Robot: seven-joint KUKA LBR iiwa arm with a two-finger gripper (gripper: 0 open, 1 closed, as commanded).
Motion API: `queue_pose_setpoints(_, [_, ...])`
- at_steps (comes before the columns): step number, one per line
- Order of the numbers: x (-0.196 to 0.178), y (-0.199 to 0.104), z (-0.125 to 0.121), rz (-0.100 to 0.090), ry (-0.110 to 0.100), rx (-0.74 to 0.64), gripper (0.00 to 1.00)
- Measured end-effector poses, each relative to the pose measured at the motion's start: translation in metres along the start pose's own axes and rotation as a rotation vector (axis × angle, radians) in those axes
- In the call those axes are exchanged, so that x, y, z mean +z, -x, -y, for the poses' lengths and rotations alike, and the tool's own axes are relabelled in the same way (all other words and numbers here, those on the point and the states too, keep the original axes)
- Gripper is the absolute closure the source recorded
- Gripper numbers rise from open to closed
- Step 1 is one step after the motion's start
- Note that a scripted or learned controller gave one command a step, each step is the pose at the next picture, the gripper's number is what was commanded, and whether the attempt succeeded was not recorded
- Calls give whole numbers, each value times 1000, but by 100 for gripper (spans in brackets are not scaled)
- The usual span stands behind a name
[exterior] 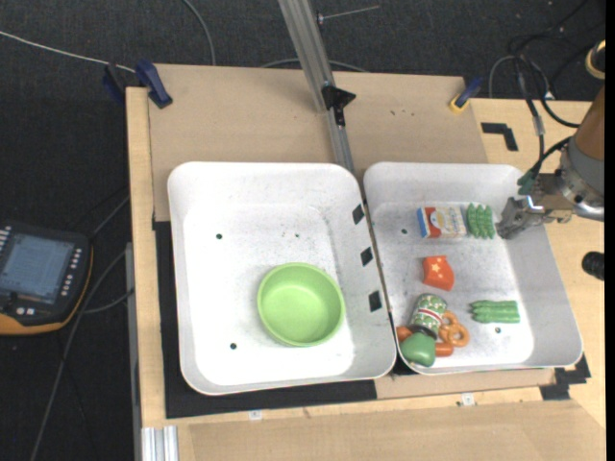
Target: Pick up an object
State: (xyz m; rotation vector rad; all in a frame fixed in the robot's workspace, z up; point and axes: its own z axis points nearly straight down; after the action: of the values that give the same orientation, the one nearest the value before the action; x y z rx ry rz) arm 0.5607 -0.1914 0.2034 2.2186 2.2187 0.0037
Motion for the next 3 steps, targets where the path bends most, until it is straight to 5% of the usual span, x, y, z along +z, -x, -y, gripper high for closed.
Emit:
queue_pose_setpoints(1, [-63,1,0,0,2,0,100])
queue_pose_setpoints(3, [-54,-102,-19,-2,-4,-5,100])
